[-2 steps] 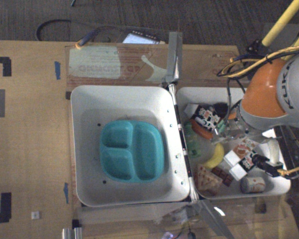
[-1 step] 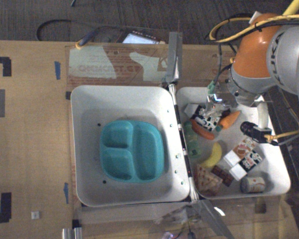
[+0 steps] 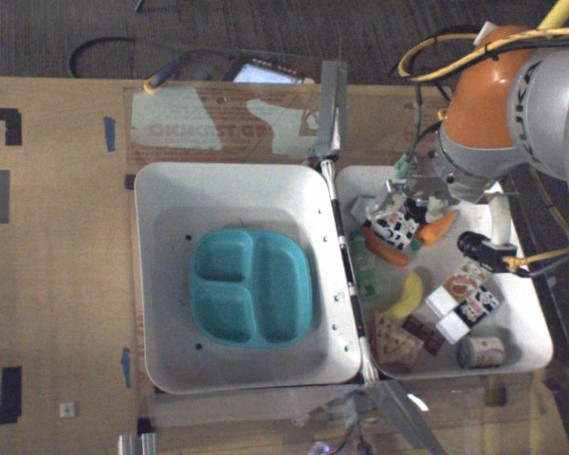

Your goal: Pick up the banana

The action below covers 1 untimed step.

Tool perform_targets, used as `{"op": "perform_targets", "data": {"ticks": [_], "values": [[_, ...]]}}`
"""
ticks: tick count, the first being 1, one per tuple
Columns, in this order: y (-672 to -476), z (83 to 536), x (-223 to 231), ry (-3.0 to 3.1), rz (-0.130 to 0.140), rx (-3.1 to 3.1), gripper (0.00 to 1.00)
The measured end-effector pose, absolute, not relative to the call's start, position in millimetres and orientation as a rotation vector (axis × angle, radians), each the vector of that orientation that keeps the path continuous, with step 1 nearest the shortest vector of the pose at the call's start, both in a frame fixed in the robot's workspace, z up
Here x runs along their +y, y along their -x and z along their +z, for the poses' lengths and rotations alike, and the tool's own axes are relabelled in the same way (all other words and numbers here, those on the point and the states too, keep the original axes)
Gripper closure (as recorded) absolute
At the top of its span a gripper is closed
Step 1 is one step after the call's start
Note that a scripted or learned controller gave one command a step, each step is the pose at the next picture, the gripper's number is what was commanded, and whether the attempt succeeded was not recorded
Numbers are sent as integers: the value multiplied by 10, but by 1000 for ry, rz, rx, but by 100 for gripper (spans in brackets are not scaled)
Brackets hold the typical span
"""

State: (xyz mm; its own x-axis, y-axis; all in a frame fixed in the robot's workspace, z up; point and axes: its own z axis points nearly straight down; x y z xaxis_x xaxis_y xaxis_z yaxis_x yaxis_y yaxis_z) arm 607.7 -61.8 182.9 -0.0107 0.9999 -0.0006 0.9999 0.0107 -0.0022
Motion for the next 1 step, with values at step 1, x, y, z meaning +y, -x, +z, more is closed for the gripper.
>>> {"op": "perform_targets", "data": {"ticks": [1], "values": [[-5424,1232,-1054,2230,3,-2209,0]]}}
